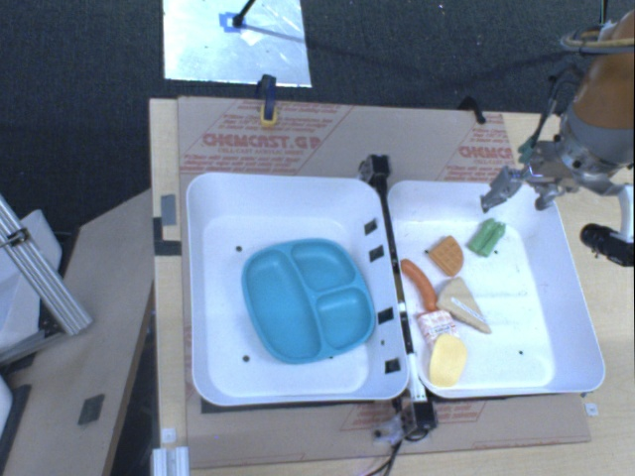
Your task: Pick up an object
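Observation:
In the right bin (571,310) lie several toy foods: a green block (486,237), a brown waffle piece (446,255), an orange-red sausage (419,283), a beige wedge (463,303), a small red and white packet (435,325) and a yellow piece (447,360). My gripper (521,194) hangs over the bin's far right part, just above and right of the green block. Its two fingers are spread open with nothing between them.
The left bin (228,206) holds a blue divided plate (306,298). A black divider (389,266) runs between the bins. Cardboard (298,132) lies under both bins, and a metal rail (35,266) sticks in at the left.

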